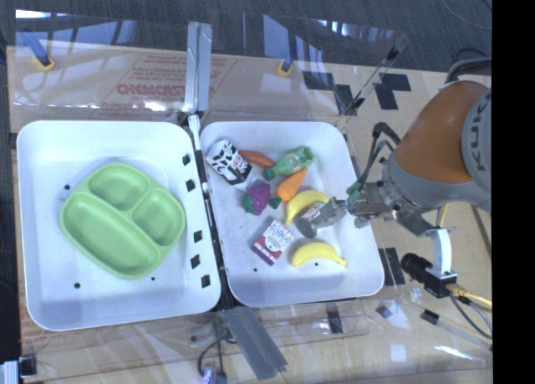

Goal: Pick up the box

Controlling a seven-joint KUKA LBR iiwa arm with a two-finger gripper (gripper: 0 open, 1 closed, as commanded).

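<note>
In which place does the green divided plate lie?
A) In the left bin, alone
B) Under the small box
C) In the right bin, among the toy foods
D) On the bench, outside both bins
A: the green divided plate lies flat in the left bin, while the small box, the bananas and the other toy foods are all in the right bin.

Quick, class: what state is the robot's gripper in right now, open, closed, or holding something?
Gripper: low in the right bin, by the bananas; whether it is open or closed cannot be told. The box lies apart from it.
</note>
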